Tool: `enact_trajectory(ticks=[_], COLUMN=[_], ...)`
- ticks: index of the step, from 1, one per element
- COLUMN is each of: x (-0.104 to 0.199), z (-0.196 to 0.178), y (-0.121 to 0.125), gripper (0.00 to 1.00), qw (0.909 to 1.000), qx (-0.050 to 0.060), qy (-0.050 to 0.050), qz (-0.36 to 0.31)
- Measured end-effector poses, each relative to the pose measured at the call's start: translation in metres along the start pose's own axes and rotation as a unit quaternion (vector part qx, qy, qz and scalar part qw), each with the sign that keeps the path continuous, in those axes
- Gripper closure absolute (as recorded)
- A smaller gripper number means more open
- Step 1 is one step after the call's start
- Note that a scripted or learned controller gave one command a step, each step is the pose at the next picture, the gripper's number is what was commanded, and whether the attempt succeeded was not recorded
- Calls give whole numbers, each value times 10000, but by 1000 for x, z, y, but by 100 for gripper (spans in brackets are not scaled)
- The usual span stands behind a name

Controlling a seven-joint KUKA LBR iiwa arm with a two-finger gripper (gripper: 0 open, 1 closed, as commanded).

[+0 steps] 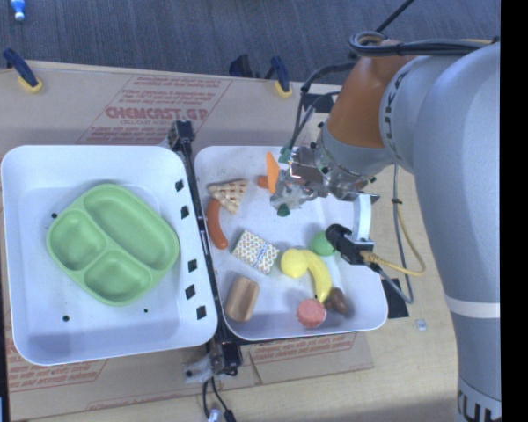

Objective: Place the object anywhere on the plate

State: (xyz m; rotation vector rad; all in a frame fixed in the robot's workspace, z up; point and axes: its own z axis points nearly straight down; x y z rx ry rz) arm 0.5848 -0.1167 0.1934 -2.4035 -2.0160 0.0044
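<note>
**Tool over right bin, plate bare in left bin**

Arm (pixel 422 104) comes in from the right of the frame, orange band above the wrist, and hangs over the upper part of the right bin (pixel 246 156). Tool (pixel 290 192) sits at upper centre of that bin, just beside the orange carrot piece (pixel 271 170) near the bin's top edge. A small dark green bit shows at the tool tip; can't tell if it's part of the tool or an object. Can't tell the finger state either: wrist body blocks it.

Green plate (pixel 113 242), three compartments, lies in the left bin (pixel 26 323), centre-left of the frame, well apart from the tool. Nothing on it.

Right bin contents, all lying on the bin floor:
- waffle-cone piece (pixel 228 192), upper left of bin
- sausage (pixel 216 223) along the left wall, below the cone
- patterned block (pixel 255 251), centre
- brown cylinder (pixel 241 298), lower left
- banana (pixel 309 269), lower centre-right
- green round item (pixel 324 243), just above the banana
- red round piece (pixel 311 313) and a dark brown piece (pixel 337 301), lower right, near each other

Bench (pixel 158 104) under both bins is covered in printed cardboard.
</note>
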Motion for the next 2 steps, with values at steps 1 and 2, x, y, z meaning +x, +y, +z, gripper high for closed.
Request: enact_trajectory(ticks=[1,2], x=[41,41], z=[3,3], y=[-41,-41], gripper=[100,0], qw=[9970,9970], qx=[8,7], qy=[-1,-3], qz=[779,779])
